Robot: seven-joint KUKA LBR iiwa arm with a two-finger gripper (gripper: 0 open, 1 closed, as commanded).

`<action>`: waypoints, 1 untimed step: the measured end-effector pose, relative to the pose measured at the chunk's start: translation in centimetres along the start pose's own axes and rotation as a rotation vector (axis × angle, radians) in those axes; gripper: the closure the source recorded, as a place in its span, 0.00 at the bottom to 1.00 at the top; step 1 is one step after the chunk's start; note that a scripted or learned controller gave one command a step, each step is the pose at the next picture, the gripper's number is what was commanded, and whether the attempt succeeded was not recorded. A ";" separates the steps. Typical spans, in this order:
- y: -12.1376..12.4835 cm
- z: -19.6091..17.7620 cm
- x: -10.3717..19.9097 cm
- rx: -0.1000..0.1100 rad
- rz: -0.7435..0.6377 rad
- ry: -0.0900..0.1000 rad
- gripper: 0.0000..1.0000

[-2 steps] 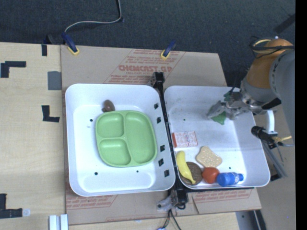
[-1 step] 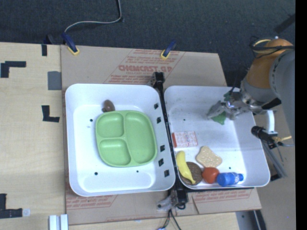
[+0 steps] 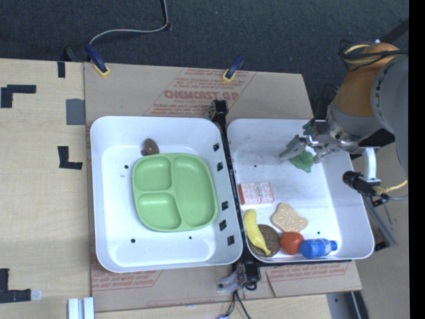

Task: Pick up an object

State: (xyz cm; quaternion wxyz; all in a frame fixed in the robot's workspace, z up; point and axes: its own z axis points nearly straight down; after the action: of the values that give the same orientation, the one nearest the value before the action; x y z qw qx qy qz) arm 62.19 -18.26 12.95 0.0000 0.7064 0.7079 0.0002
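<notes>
1. Your grey arm with its orange band reaches in from the right, its two-finger gripper (image 3: pixel 304 153) low over the upper part of the right-hand shallow white bin (image 3: pixel 345 208).
2. A small green object (image 3: pixel 305 163) sits between the metal fingers (image 3: pixel 290 150), which are clamped about it; you cannot tell whether it has left the bin floor.
3. Along that bin's near edge you see a yellow toy banana (image 3: pixel 254 231), a round brown disc (image 3: pixel 268 235), a tan slice of toy bread (image 3: pixel 288 217), a red ball-shaped piece (image 3: pixel 291 242) and a blue plastic bottle (image 3: pixel 317 247), crowded together.
4. A small white packet with red print (image 3: pixel 255 193) lies flat beside the divider, well apart from the gripper.
5. In the left-hand white bin (image 3: pixel 109 198), a pale green three-compartment tray (image 3: pixel 174 191) lies flat, with a small brown lump (image 3: pixel 150 147) touching its far rim.
</notes>
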 end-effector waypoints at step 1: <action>-0.8 4.3 -1.5 -0.002 0.001 -0.001 0.00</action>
State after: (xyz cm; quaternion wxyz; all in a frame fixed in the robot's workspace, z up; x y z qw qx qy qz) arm 61.38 -19.74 8.68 0.0013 0.7067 0.7075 0.0006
